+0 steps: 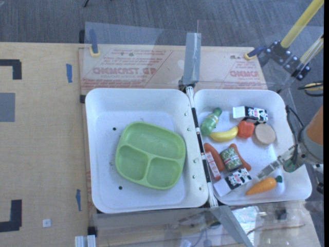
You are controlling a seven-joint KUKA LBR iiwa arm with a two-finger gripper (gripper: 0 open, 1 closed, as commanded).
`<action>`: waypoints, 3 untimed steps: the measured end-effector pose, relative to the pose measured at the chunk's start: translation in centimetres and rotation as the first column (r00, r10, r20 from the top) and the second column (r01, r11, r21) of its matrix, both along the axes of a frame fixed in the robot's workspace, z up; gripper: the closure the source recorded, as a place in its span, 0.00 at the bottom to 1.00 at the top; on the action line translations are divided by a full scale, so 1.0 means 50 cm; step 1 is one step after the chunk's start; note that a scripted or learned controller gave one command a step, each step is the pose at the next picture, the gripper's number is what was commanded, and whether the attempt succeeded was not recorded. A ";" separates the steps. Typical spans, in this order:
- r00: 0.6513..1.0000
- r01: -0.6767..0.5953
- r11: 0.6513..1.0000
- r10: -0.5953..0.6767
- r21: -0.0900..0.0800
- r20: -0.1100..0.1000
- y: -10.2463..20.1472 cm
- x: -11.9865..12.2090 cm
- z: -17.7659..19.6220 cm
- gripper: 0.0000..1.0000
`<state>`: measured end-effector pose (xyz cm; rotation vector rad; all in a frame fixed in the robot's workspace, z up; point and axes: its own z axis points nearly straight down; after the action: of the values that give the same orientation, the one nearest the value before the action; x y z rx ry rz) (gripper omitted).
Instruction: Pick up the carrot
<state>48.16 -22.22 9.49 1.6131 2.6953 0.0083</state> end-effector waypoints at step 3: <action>0.983 -0.182 0.983 0.182 -0.004 0.003 -0.004 0.000 0.001 0.00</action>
<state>48.15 -22.41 9.52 1.3577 2.8282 0.0062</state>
